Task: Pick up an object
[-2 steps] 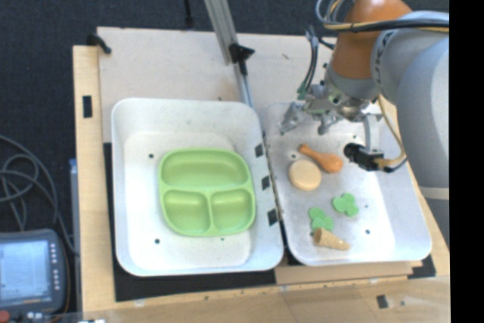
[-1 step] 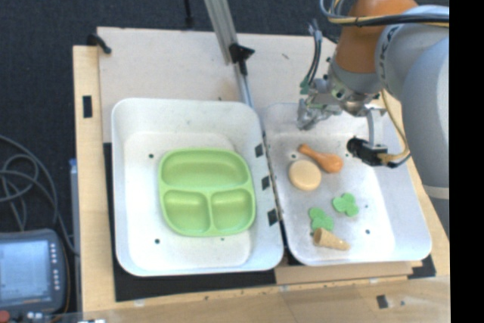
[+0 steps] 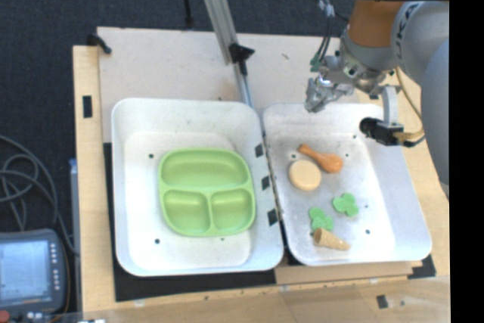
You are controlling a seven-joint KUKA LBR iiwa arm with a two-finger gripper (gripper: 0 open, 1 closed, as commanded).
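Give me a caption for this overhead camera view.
Gripper above the right white bin's far edge; left white bin holds a green divided plastic tray.

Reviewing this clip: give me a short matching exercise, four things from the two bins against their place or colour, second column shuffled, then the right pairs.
Things:
1. divided plate
2. round tan disc
3. cone-shaped piece
4. hand

Descriptions:
A. lying near the right bin's front edge
B. light green, in the left bin
C. above the right bin's far edge
D. just below the orange drumstick-shaped toy

Pairs: 1-B, 2-D, 3-A, 4-C
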